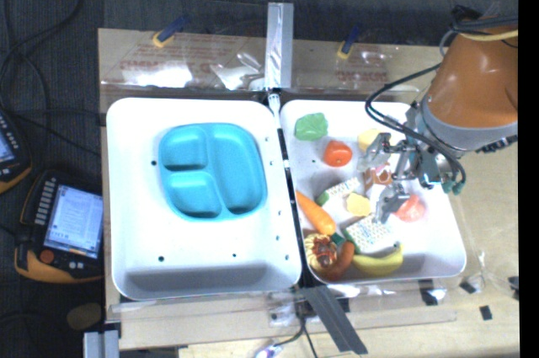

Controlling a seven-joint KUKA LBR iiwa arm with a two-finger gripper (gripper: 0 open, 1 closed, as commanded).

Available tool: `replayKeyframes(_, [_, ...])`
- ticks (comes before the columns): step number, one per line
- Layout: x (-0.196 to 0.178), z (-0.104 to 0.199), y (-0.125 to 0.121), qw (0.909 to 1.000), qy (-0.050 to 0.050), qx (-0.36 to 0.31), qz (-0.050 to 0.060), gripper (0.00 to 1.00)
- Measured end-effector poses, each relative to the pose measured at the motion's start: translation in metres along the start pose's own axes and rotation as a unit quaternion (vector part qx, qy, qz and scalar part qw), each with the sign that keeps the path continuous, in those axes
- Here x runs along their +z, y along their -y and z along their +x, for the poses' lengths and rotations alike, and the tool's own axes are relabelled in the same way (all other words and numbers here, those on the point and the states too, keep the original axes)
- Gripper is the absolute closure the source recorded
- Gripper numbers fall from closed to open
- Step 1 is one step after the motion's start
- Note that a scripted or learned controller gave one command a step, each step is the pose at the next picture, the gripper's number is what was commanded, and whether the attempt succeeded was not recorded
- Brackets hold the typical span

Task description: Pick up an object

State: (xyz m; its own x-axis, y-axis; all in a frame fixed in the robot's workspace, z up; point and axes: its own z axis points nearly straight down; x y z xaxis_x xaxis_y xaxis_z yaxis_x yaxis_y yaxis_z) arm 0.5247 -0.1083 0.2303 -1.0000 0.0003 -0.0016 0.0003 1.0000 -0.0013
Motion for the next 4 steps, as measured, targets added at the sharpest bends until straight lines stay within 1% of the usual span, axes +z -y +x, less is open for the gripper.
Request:
replayKeyframes(1, [0.041, 0.028, -0.003, 0.9996, 0.0, 0.028, 0.0, 0.0])
replayKeyframes(2, [0.118, -0.006, -0.008, 0.9775, -0.001, 0.211, 0.001, 0.0])
replayKeyframes(3, [0.141, -0.062, -0.004, 0.8802, 0.004, 0.475, -0.001, 0.0])
replayKeyframes(4, [0.024, -0.053, -0.019, 0.9085, 0.0, 0.418, 0.001, 0.0])
